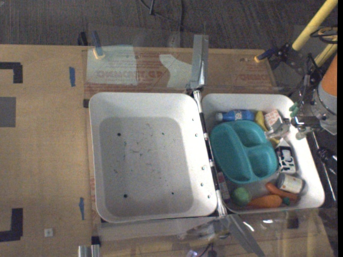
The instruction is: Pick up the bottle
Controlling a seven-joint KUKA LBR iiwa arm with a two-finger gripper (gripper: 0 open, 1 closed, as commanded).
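The left bin (144, 154) has nothing for the arm to grab, only a few specks on its floor, so it reads as the place things would be dropped into. Across the metal divider (206, 143), the right bin (316, 186) is crowded. A teal divided tray (246, 150) fills its middle and pushes the smaller items to the edges. The bottle (236, 115), blue with a white cap end, lies on its side along the far wall, just above the tray's rim and touching a yellow piece (260, 120) at its right end. A green ball (241, 195) and a carrot (265, 201) sit near the front wall. The gripper (284, 127) hangs over the right part of this bin, to the right of the bottle; whether its claw is released or clenched I cannot tell
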